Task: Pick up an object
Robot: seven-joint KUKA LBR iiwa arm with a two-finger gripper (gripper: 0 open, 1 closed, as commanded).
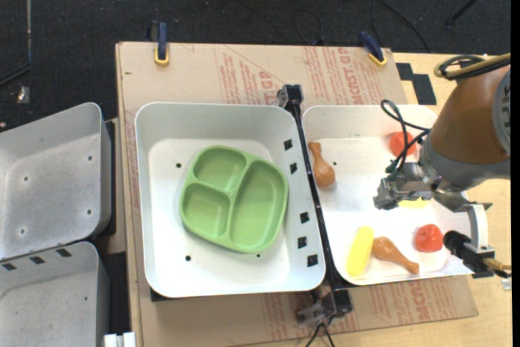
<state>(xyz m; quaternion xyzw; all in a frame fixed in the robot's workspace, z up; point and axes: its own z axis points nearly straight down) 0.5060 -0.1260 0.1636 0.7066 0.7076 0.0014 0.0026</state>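
Camera view has your arm (471,126) coming in from the right over the right bin (349,122), with the gripper (392,195) hanging low near the bin's middle. Honestly can't tell its state from this angle, too dark and small. Stuff you could grab: a yellow piece (360,250) near the front edge, a tan drumstick-looking thing (394,253) just beside it, a red tomato-ish ball (428,237) to its right, another drumstick (322,168) by the divider, and something orange-red (400,143) partly behind the arm. Left bin (162,256) holds a green divided plate (234,197).
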